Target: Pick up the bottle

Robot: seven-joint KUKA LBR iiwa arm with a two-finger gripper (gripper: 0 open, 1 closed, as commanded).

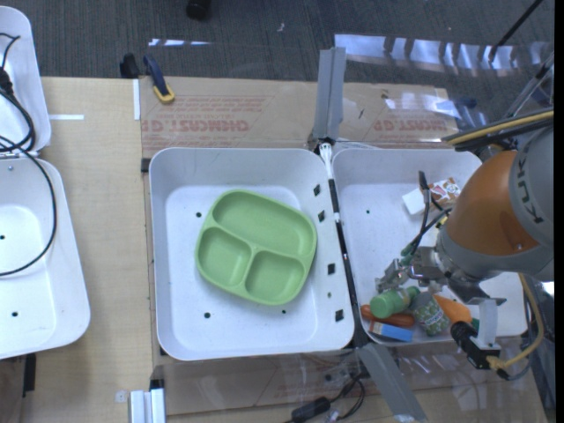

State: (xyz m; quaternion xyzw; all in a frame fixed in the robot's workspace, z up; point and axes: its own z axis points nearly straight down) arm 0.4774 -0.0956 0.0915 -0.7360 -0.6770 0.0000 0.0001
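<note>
The bench (97, 104) carries two shallow white bins side by side. The left bin (167, 236) holds one item: a green divided plate (256, 247) with three compartments, lying flat and slightly rotated at the bin's centre.

The right bin (370, 192) holds a cluster of small items toward its 6 o'clock edge. The arm (498, 210), grey with an orange band, enters from 3 o'clock and covers much of the bin's 3 to 5 o'clock area.

The gripper (397, 274) sits low over the cluster, directly at 12 o'clock of the bottle. Jaw opening: cannot be determined from this view; metal parts and clutter overlap at the tip.

The bottle (391, 303) is green, lies on its side on the bin floor, and has an orange-red cap end pointing toward 9 o'clock. It lies near the bin's 6 o'clock edge, just below the gripper; contact between the two cannot be confirmed.

Adjacent items:
- A blue and red flat item (393, 330), at 6 o'clock of the bottle, touching or just beside it.
- An orange item (454, 308), at 3 o'clock of the bottle, partly under the arm.
- A white card (414, 202) and a small printed packet (446, 189), near the bin's 1 o'clock area, well apart from the bottle.
</note>
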